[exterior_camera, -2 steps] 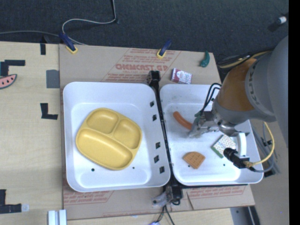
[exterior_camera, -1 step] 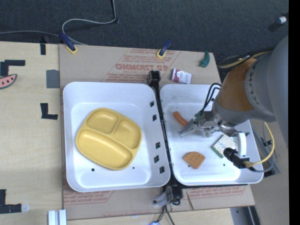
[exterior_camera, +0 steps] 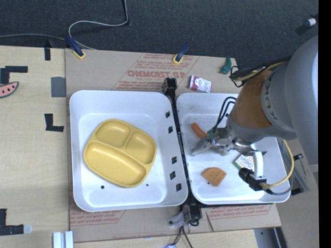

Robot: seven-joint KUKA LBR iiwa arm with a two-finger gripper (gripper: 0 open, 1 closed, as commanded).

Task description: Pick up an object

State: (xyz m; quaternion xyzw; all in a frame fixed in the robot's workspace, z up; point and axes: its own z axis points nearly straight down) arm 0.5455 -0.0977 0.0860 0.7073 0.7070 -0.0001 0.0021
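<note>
The gripper (exterior_camera: pixel 202 144) sits low in the right bin (exterior_camera: pixel 204 106), its grey fingers spread apart with nothing between them, just below the orange carrot-like piece (exterior_camera: pixel 198 129). Looks like the approach step; next it needs to centre over that piece and close.

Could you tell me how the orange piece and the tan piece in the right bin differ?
The orange piece is small, narrow and bright orange; the tan piece is broader, flatter and brownish. The orange piece lies close to the gripper, the tan piece nearer the front rim. Both rest loose on the right bin floor.
</note>
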